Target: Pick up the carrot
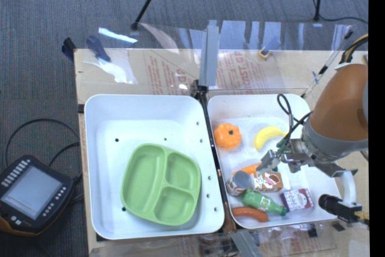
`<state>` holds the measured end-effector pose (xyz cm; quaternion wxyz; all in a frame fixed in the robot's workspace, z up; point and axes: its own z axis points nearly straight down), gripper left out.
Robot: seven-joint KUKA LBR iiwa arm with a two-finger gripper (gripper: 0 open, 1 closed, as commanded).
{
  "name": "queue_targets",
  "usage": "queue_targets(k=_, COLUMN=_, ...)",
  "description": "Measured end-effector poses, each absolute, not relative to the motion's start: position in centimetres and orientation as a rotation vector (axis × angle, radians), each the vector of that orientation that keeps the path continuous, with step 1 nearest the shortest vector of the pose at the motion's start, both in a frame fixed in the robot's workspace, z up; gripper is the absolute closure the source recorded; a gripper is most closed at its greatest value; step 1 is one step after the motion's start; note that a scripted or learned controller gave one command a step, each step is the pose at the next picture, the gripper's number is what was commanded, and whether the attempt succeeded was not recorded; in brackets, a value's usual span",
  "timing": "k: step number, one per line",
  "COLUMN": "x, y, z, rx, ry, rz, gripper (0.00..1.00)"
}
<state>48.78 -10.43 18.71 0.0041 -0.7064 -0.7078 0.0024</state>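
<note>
The carrot (pixel 251 169) is a small orange piece lying in the middle of the right bin (pixel 224 106), partly covered by the gripper. My gripper (pixel 269 161) hangs low over the carrot's right end, reaching in from the right. No object is lifted off the bin floor.
Around the carrot lie an orange pumpkin (pixel 227 135), a yellow banana (pixel 268 136), a grey can (pixel 240 181), a snack pack (pixel 268 181), a green bottle (pixel 264 201), a sausage (pixel 249 213) and a red box (pixel 298 199). The left bin (pixel 108 114) holds a green divided plate (pixel 161 183).
</note>
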Motion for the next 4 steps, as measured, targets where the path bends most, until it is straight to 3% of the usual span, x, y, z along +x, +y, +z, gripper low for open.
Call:
queue_targets(k=1, x=53.2, y=-9.7, z=12.0, rx=-1.91, ry=-2.49, rz=0.001, gripper=0.0)
queue_targets(k=2, x=52.0, y=-9.5, z=8.5, rx=-1.919, ry=-2.478, rz=0.004, gripper=0.0)
queue_targets(k=3, x=52.0, y=-9.7, z=9.2, rx=-1.929, ry=-2.468, rz=0.005, gripper=1.0)
queue_targets(k=4, x=47.5, y=0.2, z=18.4, rx=-2.29, ry=-2.141, rz=0.01, gripper=1.0)
